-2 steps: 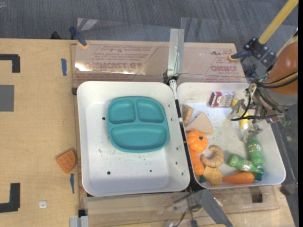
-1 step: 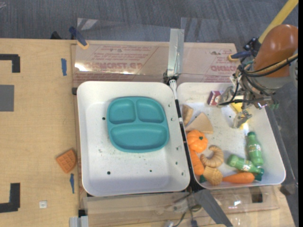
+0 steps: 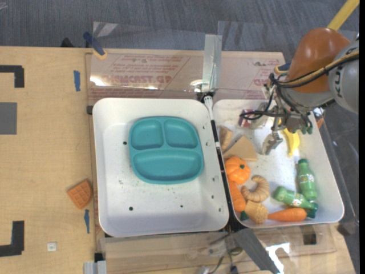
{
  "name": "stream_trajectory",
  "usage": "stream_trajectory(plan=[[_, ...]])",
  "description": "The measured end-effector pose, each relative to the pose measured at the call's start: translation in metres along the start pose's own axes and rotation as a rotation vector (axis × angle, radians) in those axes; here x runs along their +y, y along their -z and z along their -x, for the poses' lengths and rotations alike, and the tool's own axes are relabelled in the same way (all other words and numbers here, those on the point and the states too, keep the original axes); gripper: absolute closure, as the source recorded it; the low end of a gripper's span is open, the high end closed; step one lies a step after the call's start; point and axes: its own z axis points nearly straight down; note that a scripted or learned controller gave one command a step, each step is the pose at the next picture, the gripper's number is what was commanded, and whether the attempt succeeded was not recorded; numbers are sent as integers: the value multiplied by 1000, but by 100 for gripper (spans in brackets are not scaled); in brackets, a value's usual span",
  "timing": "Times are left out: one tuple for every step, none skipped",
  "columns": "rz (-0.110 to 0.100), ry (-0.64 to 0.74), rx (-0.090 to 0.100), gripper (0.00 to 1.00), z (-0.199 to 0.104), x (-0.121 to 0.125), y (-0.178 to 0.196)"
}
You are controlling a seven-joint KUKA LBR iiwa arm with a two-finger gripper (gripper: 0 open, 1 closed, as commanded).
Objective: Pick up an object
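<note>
My gripper (image 3: 272, 144) hangs over the upper middle of the right bin (image 3: 332, 194), below the orange wrist band. Nothing shows in its grasp. A yellow banana (image 3: 293, 142) lies just to its right, and a tan wedge (image 3: 243, 148) lies to its left. Lower in the bin are an orange pumpkin (image 3: 238, 170), a croissant (image 3: 256, 188), a carrot (image 3: 287, 214) and an upright green bottle (image 3: 306, 178). A second green bottle (image 3: 292, 198) lies on its side.
The left bin (image 3: 114, 210) holds a teal divided plate (image 3: 165, 149). An orange waffle piece (image 3: 80, 193) lies on the wooden bench left of the bins. Cables hang from the wrist above the right bin's far edge.
</note>
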Motion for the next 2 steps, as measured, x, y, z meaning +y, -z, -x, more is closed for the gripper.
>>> stream_trajectory(plan=[[11,-170,-25,0,-21,-60,-3],[13,-351,-29,0,-27,-33,-3]])
